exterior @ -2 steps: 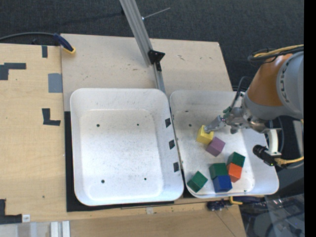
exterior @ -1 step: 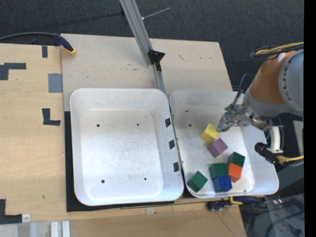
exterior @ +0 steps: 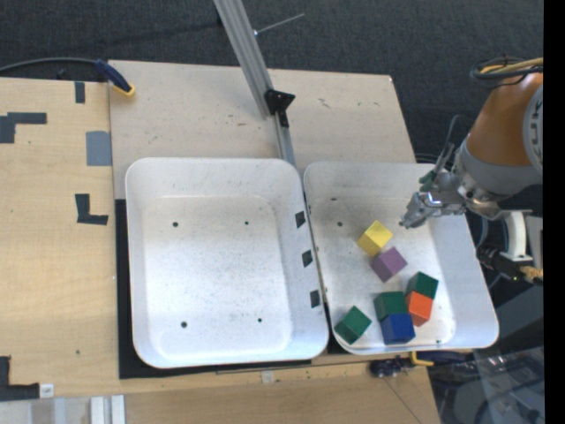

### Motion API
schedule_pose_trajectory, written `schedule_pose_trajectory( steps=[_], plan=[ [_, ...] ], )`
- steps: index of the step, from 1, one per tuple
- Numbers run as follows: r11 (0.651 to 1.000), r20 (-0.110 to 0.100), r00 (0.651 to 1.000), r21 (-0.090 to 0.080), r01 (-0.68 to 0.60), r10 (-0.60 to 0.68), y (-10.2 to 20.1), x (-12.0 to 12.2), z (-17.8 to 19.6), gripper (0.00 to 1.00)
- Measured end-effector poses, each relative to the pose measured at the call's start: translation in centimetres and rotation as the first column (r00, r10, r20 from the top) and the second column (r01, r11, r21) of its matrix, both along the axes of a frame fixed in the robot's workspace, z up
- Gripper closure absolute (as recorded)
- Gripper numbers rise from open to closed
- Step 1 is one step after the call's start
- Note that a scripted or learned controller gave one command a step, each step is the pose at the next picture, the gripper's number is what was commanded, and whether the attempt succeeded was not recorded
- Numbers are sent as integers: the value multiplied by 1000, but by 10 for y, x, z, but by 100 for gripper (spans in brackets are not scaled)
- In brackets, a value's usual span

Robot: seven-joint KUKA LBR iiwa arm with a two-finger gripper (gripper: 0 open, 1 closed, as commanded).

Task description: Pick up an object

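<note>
The right bin [exterior: 353,193] holds several small blocks. A yellow block [exterior: 375,237] lies near its middle, with a purple block [exterior: 389,263] just below it. Lower down sit a green block [exterior: 423,284], an orange block [exterior: 420,306], a dark green block [exterior: 388,305], a blue block [exterior: 397,328] and another green block [exterior: 354,323]. My gripper [exterior: 417,215] hangs over the right side of this bin, up and to the right of the yellow block, apart from it. Nothing shows between its fingers.
The left bin [exterior: 141,193] lies beside the right one. A slanted metal pole [exterior: 247,47] with a black clamp runs down to the bins' shared top edge. Cables and a white part sit off the bench at the right.
</note>
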State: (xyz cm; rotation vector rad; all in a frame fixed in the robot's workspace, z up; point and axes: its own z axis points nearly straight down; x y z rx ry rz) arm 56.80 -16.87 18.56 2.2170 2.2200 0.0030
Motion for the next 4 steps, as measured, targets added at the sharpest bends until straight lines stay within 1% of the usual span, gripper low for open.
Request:
schedule_pose_trajectory(
  steps=[1, 2, 3, 4],
  plan=[
    [1000, 1, 1000, 0, -1, 1, 4, -4, 55, 100],
    [1000, 1, 1000, 0, -1, 1, 4, -3, 109, 100],
    [1000, -6, 1000, 3, -5, 5, 57, -3, 92, 100],
    [1000, -5, 1000, 3, -6, 6, 112, 6, 94, 100]
  ],
)
